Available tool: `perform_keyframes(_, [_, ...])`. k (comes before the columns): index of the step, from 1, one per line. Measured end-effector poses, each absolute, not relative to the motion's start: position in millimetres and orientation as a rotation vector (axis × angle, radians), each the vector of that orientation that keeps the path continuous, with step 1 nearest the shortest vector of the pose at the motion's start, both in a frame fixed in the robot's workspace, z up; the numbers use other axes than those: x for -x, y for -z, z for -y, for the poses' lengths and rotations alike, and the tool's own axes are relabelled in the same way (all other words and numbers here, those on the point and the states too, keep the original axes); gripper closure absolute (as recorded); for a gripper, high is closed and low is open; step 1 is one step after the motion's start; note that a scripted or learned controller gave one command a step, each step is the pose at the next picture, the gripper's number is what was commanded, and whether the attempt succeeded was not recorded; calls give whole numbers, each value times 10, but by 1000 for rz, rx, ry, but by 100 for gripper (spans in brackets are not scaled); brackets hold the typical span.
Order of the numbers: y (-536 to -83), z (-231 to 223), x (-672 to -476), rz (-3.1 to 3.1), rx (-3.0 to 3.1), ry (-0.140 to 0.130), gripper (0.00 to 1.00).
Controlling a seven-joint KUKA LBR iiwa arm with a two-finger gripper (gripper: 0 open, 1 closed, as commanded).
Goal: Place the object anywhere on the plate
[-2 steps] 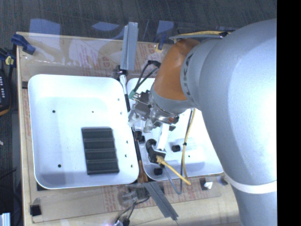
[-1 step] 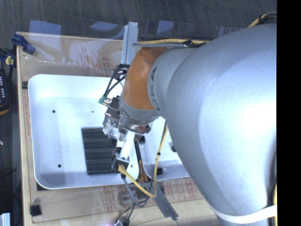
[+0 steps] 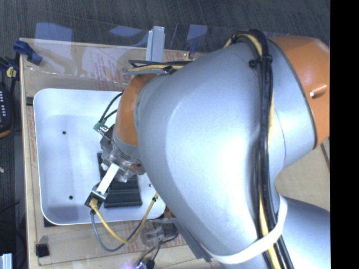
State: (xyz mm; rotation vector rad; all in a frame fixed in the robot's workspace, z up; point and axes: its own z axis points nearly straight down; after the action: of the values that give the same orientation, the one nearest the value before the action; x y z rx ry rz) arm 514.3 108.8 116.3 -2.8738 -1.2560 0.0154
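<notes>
Camera view: you're mostly looking at the grey arm (image 3: pixel 224 150), which comes in from the right and covers a big chunk of the worktop (image 3: pixel 67 242). Its wrist end, with the orange band (image 3: pixel 126 116) just above it, hangs low over the white bin (image 3: pixel 56 150) on the left, toward that bin's near right part. You can't tell whether the jaws are spread or pressed together, since the wrist hides them. You also can't tell where the object or the plate sits. The bare bin floor you can see has two tiny dark specks (image 3: pixel 64 132) on it. Dark carpet floor (image 3: pixel 168 4) runs along the top.
</notes>
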Motion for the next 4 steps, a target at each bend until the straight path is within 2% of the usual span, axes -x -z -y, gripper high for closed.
perform_keyframes(1, [-938,-2137,-4933,686,3062,2,100])
perform_keyframes(2, [-2252,-2195,-5204,1224,2889,-6,100])
perform_keyframes(3, [-2565,-1558,-4889,747,3051,-8,100])
perform_keyframes(4, [-2225,-1761,-5412,883,3013,-10,100])
